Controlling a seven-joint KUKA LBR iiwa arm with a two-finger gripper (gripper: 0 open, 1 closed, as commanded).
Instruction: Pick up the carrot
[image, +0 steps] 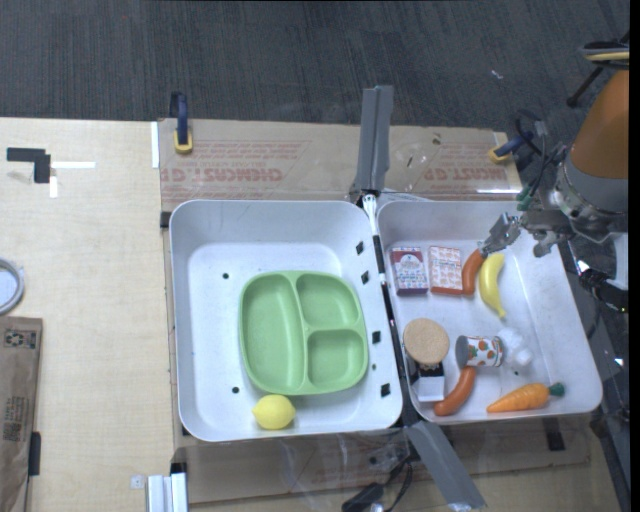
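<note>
The gripper (520, 236) hangs over the upper right part of the right bin (585, 330), at about one o'clock from that bin's middle. Its two metal fingers stand a moderate way apart, one tip near the top end of the banana (490, 283), the other further right, and nothing sits between them. Whether the nearer tip touches the banana cannot be told. Above it rises the grey arm with its orange band (607, 125).

The carrot (522, 398) lies in the lower right corner of the right bin, at about five o'clock from the bin's middle and well apart from the gripper. It is a smooth orange cone with its point toward nine o'clock and a small green tuft at its three o'clock end.

The banana is a glossy yellow curve, with a short orange-red sausage (471, 271) just beside it on its nine o'clock side. Two small flat printed cartons (428, 270) lie side by side further toward nine o'clock. A round tan cookie-like disc (427, 341) sits near the bin's middle, with a small printed can (483, 351) on its side at three o'clock from it. A second, longer red-orange sausage (455, 391) lies at nine o'clock from the carrot.

The left bin (200, 300) is shallow white plastic and holds a matte green divided plate (303, 333) with three compartments. A rounded yellow lemon (274, 412) lies just beside the plate's six o'clock edge.
</note>
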